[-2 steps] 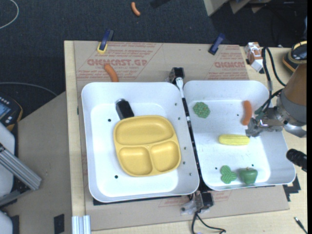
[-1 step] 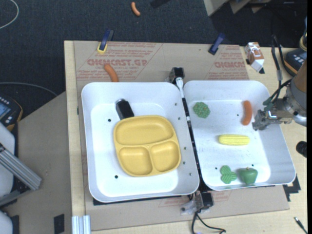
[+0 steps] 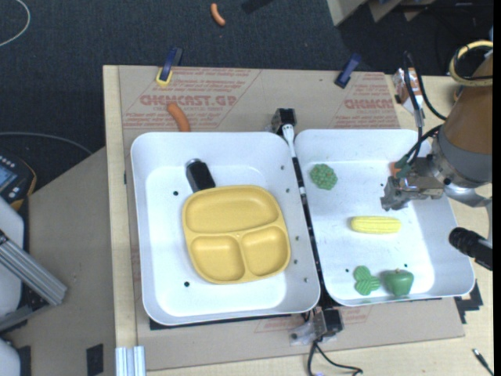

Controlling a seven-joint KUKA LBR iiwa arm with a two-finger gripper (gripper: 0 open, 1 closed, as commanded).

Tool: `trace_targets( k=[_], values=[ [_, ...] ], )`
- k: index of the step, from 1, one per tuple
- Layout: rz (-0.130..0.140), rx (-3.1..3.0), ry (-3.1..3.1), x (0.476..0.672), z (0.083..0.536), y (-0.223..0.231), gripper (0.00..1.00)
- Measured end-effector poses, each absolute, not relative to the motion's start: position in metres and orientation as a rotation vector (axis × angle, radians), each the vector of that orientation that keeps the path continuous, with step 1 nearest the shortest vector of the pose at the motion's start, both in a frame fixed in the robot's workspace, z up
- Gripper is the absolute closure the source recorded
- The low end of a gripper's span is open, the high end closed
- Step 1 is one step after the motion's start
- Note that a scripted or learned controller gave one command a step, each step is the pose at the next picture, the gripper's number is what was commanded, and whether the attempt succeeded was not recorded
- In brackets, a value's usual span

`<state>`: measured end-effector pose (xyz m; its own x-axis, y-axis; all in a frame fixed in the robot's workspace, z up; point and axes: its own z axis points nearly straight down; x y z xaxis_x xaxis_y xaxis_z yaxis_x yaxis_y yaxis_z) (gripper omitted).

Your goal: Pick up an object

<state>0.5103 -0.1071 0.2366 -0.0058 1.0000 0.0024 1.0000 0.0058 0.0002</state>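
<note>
- The arm (image 3: pixel 470 135) reaches in from the right over the right bin (image 3: pixel 438 284).
- Its jaws (image 3: pixel 401 194) hang low above the bin's upper right part; whether they are open or closed cannot be told, and nothing shows between them.
- A corn cob (image 3: pixel 375 225) lies just below the jaws, across the bin's middle.
- A broccoli floret (image 3: pixel 323 176) sits to the upper left in the same bin, well apart from the jaws.
- Two green pieces, a leafy one (image 3: pixel 364 280) and a pepper (image 3: pixel 399 282), lie side by side near the bin's front edge.
- The left bin (image 3: pixel 153 233) holds a yellow tray (image 3: pixel 235 232) with three compartments and a black object (image 3: pixel 199 174) at its upper left edge.
- A carrot (image 3: pixel 179 117) lies on the surface behind the left bin.
</note>
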Motion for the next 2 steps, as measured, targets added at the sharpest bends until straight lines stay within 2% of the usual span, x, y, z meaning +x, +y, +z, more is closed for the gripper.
trace_targets(
  k=[1,2],
  values=[
    [-0.001,-2.213,-2.224,0.505,0.234,-0.056,1.0],
    [0.003,-2.222,-2.218,0.506,0.227,-0.071,1.0]
  ],
)
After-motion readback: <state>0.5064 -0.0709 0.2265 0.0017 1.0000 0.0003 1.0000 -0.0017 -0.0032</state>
